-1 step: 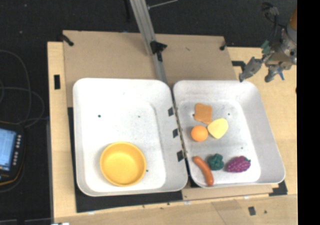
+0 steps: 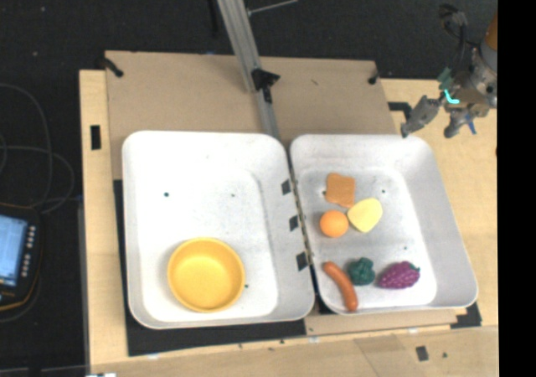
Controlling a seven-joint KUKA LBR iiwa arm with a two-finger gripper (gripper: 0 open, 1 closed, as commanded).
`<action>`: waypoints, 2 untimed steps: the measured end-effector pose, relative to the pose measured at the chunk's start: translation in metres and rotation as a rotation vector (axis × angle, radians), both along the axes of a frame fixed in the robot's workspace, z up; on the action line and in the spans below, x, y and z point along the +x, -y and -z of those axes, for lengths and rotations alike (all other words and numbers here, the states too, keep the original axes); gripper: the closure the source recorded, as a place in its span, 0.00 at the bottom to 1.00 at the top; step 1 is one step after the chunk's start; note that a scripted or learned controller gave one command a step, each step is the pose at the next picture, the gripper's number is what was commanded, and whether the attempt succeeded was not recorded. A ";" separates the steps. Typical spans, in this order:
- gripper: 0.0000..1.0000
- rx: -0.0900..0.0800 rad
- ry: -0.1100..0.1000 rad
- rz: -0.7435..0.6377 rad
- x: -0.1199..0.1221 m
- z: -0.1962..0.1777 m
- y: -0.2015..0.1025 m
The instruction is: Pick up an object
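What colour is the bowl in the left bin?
Yellow. The bowl shows clearly in the camera view, in the left bin's near corner.

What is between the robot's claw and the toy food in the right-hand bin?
Nothing visible. The gripper hangs over the far right corner of the right bin; bare bin floor lies between it and the nearest pieces, the toast and yellow piece.

Worktop [image 2: 100, 224]: two bins side by side, edges touching.

Left bin [image 2: 201, 166]: one bowl [image 2: 206, 274], near front corner.

Right bin [image 2: 419, 174]: bread slice [image 2: 340, 189] toward the back; in front of it an orange [image 2: 334, 224] with a potato chip-shaped piece [image 2: 365, 215] touching its right; front row, left to right: sausage [image 2: 342, 285], broccoli [image 2: 362, 271], grapes [image 2: 398, 275].

Tool [image 2: 441, 114]: above the worktop, behind the right bin's far right corner.
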State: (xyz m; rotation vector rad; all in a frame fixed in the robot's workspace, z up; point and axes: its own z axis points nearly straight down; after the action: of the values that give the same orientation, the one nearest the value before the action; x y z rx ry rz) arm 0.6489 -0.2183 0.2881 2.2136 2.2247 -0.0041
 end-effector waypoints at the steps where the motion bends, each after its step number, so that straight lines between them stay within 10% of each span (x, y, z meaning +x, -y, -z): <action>1: 0.00 0.002 -0.004 0.004 -0.006 0.044 -0.001; 2: 0.00 0.002 -0.004 0.004 -0.008 0.087 -0.004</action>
State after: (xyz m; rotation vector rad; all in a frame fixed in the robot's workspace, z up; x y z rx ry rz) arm 0.6412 -0.2142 0.2015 2.2202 2.2234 -0.0064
